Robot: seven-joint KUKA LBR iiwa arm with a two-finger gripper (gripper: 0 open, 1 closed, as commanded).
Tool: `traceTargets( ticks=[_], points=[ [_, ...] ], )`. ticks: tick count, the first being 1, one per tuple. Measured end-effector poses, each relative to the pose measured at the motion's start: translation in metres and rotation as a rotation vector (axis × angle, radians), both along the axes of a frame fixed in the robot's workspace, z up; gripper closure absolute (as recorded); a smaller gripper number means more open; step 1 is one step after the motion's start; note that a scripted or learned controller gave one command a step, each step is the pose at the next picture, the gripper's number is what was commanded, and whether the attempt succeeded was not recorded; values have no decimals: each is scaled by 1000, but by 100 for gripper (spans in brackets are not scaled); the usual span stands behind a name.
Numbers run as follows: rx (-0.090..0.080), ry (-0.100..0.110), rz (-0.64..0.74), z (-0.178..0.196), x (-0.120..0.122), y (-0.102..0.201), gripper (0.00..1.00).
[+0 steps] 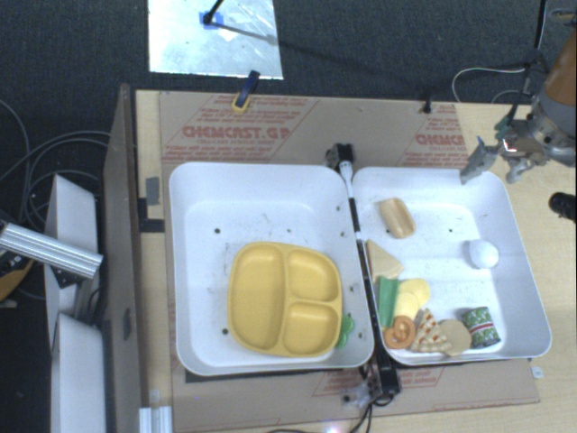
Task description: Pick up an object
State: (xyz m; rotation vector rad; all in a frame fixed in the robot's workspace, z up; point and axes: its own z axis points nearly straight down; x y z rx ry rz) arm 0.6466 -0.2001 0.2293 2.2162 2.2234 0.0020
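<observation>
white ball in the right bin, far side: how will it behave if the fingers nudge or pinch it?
The white ball looks round and smooth, so a nudge would probably send it rolling across the bare floor of the right bin. Nothing touches it, so nothing would stop it early. A pinch off its middle may squirt it out.

From my console: two bins (270, 188) of smooth white plastic with a soft sheen sit on a matt brown cardboard sheet (297, 120) printed in red. In the left bin, a yellow tray (284, 298) looks like satin plastic. Beyond the bench's far edge, a crinkled foil sheet (216, 30) glints on rough dark carpet (63, 34).
</observation>
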Motion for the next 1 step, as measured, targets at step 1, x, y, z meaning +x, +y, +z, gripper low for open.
traceTargets(
  ticks=[1],
  points=[
    [3, 4, 7, -68, 23, 61, 0]
  ],
)
